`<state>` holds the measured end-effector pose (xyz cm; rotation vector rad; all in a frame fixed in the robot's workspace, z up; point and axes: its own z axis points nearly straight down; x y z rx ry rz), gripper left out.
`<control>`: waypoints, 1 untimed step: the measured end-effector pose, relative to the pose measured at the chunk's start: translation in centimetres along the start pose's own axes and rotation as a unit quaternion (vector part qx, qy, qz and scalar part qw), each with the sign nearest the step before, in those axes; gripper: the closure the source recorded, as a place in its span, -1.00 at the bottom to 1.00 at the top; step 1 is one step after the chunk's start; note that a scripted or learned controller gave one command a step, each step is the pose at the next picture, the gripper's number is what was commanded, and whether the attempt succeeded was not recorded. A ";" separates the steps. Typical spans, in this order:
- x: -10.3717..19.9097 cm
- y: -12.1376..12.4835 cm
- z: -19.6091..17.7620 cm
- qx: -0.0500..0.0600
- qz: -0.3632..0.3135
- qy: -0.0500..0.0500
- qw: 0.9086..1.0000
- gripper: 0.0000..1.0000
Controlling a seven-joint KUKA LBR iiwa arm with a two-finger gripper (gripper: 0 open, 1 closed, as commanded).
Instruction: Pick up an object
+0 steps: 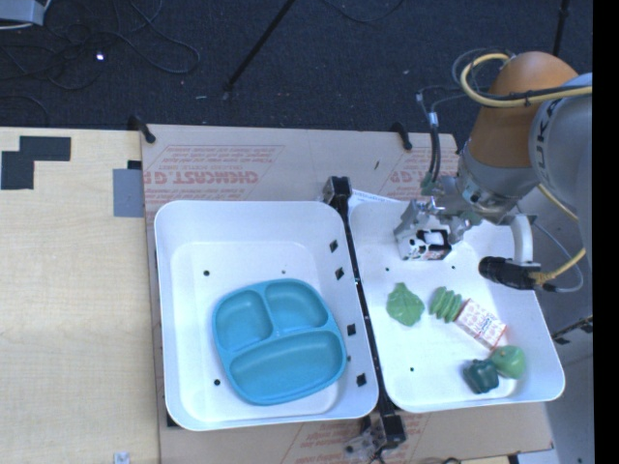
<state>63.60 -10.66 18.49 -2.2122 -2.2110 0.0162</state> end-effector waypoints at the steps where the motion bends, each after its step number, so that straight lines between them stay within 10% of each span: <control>1: 0.0 0.3 -0.8 -0.007 -0.001 -0.001 1.000 -1.00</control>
